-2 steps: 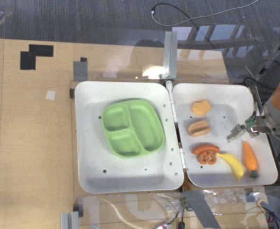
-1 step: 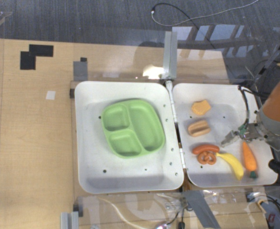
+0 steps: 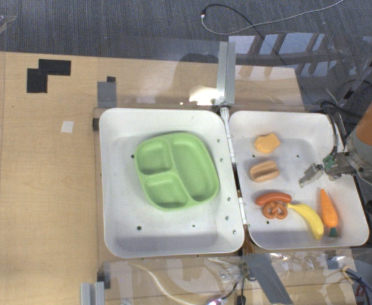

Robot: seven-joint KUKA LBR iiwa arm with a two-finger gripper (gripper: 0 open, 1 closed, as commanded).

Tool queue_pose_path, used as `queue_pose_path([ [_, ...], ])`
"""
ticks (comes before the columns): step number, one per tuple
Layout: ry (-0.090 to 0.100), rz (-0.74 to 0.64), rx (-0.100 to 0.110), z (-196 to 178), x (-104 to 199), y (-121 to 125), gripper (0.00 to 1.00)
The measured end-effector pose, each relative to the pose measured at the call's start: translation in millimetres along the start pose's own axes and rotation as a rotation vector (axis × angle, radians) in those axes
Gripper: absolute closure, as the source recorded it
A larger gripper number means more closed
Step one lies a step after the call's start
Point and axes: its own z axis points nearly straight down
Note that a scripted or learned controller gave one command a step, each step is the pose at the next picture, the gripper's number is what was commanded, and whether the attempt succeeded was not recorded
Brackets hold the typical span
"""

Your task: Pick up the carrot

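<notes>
The carrot (image 3: 328, 210) is orange with a small green end and lies upright in the picture near the right bin's front right corner, just right of a yellow banana (image 3: 307, 218). My gripper (image 3: 320, 173) hovers over the right bin (image 3: 297, 127) just above the carrot's top tip. It is open, and nothing sits between its fingers. The arm's grey and orange wrist (image 3: 371, 129) comes in from the right edge.
The right bin also holds an orange-yellow piece (image 3: 266, 143), a hot dog bun (image 3: 264, 169), a red sausage (image 3: 273, 199) and a pretzel (image 3: 276, 210). A green divided plate (image 3: 175, 170) lies in the left bin (image 3: 119, 234). A metal divider (image 3: 232, 170) separates the bins.
</notes>
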Motion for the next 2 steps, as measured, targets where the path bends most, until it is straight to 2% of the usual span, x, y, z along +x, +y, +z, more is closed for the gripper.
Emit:
queue_pose_path([
  [1,-0.002,0.070,-0.008,34.3,5.0,-32.2,0.00],
  [2,-0.001,0.067,-0.014,22.3,6.0,-29.0,1.00],
])
